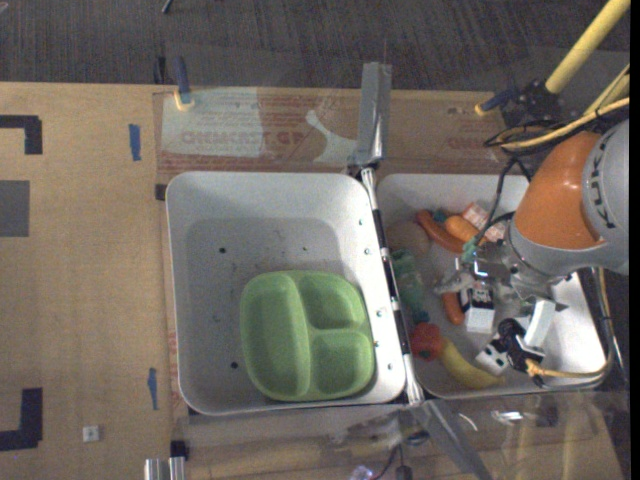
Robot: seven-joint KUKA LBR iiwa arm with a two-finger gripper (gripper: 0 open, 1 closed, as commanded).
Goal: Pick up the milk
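- Over the right bin (590, 353), the tool (478, 286) hangs low near its middle; I cannot tell how it stands.
- Milk (479, 308) lies just under the tool.
- Banana (465, 368) lies near the bin's front edge.
- Green tray (305, 335) sits in the left bin (200, 218).

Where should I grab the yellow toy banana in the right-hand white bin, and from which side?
Grip the yellow toy banana across its middle, coming straight down from above. It lies flat and curved close to the white bin's near wall, with a red round fruit at one end, so a sideways approach looks blocked. Its thin middle likely fits between two fingers.
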